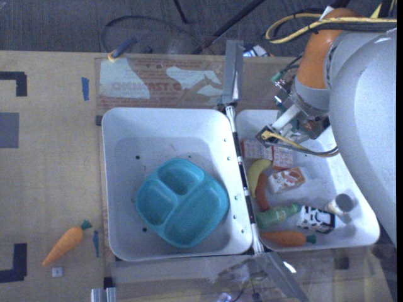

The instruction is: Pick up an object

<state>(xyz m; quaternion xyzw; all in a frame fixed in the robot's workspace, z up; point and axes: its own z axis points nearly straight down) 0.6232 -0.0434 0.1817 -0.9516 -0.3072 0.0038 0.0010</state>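
**A:** Where was the grey arm with the orange band [313, 58]?

**B:** It reached in over the far end of the right shallow white bin [322, 173]. Its wrist hung above that bin's far corner, on the side next to the left shallow white bin [111, 168].

**A:** And the jaws?

**B:** I could not tell how they stood, nor whether they had hold of anything. The wrist hardware hid them.

**A:** What lay in the right bin to be picked?

**B:** A yellow toy banana [256, 170] lay along the edge shared with the left bin, with an orange-red curved piece [261, 197] touching its near end. Just beside the banana was a small white-and-orange carton [287, 179]. A small red-printed packet [281, 157] sat farther in, close under the wrist. A green plastic bottle [277, 215] lay on its side towards the near edge. An orange toy carrot [284, 238] lay along that edge. A black-and-white patterned carton [316, 218] sat beside the bottle, and a small grey cup [343, 202] stood near the outer edge.

**A:** And the left bin?

**B:** It held a teal divided plastic plate [182, 201] towards its near edge.

**A:** Anything on the tabletop [50, 168] itself?

**B:** A second orange toy carrot [63, 245] lay near its near left corner, well apart from both bins.
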